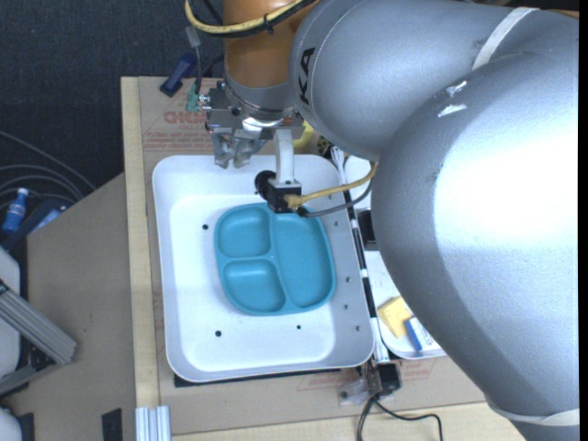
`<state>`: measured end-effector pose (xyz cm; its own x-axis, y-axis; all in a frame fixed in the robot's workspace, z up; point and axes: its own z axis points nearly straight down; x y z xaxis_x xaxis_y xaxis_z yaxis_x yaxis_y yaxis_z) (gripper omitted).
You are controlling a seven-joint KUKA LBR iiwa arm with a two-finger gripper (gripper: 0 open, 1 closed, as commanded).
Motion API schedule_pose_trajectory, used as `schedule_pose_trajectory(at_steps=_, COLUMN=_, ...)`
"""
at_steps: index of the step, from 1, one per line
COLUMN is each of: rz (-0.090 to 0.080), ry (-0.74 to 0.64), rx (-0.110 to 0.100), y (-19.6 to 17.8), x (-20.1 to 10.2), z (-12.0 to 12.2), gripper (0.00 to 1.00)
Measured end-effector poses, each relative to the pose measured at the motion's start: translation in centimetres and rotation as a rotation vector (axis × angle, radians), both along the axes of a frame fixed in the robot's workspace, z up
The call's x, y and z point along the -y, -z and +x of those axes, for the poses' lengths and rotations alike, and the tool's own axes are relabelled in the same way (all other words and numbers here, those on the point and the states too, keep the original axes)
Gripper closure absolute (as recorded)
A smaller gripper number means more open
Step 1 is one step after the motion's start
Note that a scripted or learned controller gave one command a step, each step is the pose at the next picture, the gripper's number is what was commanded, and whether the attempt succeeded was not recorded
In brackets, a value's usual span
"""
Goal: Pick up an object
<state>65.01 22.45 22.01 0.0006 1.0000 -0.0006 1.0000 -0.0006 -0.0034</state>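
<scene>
Gripper (235, 154): two-finger metal unit, dull grey, machined faces, mounted below the orange band of the smooth grey arm (459, 154); it hangs over the far edge of the left shallow white plastic bin (184, 274), and whether it is parted or closed cannot be told at this angle, though nothing is seen between its tips. Beside the gripper on its right, a pale flat bar drops to a small black fitting (273, 189), from which a yellowish hose (331, 196) runs off rightward toward the arm. Just below and to the right of the gripper, lying flat on the bin floor: a light blue plastic divided plate (274, 257), glossy, rounded-rectangular, with three moulded compartments, two small and one long; its near-gripper corner sits directly under the black fitting, contact uncertain. Bin floor matte white, rounded corners, raised rim, several small dark dots spread around the plate. Well to the right of the gripper, mostly hidden by the arm, the second white bin (390, 343) holds a yellow spongy block (395, 315) with a blue strip beside it. Both bins rest on a tan wooden surface (138, 246) with faint red lettering behind the gripper. Left of the surface: dark carpeted floor (64, 81), black cables.
</scene>
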Motion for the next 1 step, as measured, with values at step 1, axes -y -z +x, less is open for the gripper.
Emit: schedule_pose_trajectory(at_steps=1, rz=0.001, ry=-0.002, rx=0.004, y=-1.51, x=-0.05, z=1.53, gripper=1.00)
